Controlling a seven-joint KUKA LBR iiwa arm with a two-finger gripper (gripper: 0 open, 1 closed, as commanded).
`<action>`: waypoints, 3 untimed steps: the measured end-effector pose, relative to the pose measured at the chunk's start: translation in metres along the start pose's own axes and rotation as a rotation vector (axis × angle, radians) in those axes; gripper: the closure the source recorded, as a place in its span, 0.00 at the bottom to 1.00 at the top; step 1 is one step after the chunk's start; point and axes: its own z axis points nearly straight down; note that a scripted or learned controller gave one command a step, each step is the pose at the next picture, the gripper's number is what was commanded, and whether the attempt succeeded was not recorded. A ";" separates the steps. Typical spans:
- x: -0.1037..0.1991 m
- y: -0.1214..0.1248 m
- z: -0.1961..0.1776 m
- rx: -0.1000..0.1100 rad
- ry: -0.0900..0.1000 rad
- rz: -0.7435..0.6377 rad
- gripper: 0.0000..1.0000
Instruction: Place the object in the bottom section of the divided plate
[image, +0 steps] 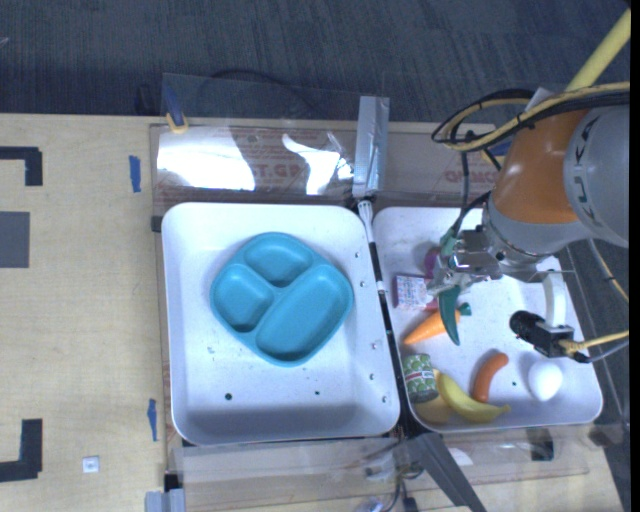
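Observation:
The blue divided plate (283, 296) lies in the middle of the left white bin (190, 390); its large bottom section faces the lower right, with two smaller sections at the upper left. My gripper (456, 280) hangs over the right bin (580, 405), just above a toy carrot (426, 327). The carrot lies on the bin floor with its green leafy top (452, 315) pointing up toward the gripper. I cannot make out whether the gripper touches the leaves.
In the right bin a pink and white packet (410, 290) lies by the left wall. A banana (462, 398), a small green-labelled can (420, 373), an orange-red pepper (488, 374) and a white egg (545, 381) sit along the front. A dividing wall separates the bins.

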 end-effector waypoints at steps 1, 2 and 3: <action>0.063 0.019 -0.026 -0.005 0.000 -0.232 1.00; 0.109 0.014 0.001 0.003 0.002 -0.186 1.00; 0.108 0.015 0.000 0.001 0.001 -0.184 0.00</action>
